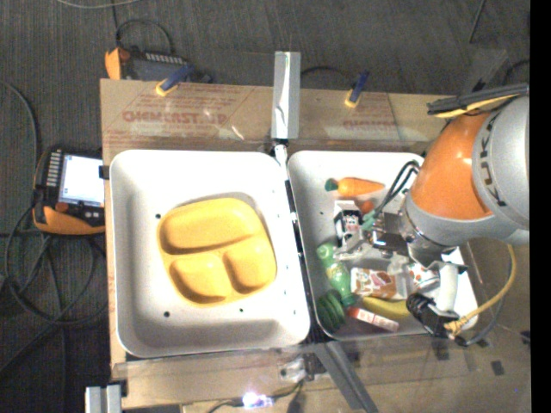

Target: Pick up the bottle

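- The floor [258, 24] around the rig is dark grey carpet, with thin cables looping over it at the top and left.
- The desk [215, 114] is topped with a brown cardboard sheet printed in faded red letters; two blue-and-yellow clamps [175, 79] grip its far edge.
- A metal post [286, 93] stands at the far edge between the two bins.
- On the floor to the left lies an orange-cased handheld pendant [71, 192] with a lit screen.
- The left bin [129, 231] holds a yellow divided tray [219, 249], lying flat near its middle.
- The right bin [306, 196] is crowded: a toy carrot [357, 185] at the far end, a banana [383, 308] and green toy pieces near the front.
- The green bottle [332, 268] lies near the right bin's left wall, just beside the other green pieces.
- The arm [469, 179] reaches over the right bin, and the tool [366, 235] hangs low among the clutter, just right of the bottle.
- Whether the tool is released or clenched, I cannot tell; clutter and its own body obscure it.
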Controlling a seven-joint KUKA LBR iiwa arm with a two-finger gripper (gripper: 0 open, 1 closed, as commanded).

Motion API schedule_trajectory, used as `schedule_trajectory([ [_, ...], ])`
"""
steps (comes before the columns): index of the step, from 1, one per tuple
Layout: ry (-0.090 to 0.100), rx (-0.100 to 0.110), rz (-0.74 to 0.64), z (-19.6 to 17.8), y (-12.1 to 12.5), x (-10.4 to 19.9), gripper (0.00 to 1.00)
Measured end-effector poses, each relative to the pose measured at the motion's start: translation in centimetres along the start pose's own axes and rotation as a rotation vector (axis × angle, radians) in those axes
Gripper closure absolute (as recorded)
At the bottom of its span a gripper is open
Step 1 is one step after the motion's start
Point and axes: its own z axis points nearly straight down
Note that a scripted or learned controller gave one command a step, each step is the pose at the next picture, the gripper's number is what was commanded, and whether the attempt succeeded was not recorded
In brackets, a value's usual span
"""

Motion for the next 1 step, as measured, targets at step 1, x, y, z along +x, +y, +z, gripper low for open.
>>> schedule_trajectory([
  [1, 0.003, 0.001, 0.01, 0.18, -1.39, 7.02, 0.0],
])
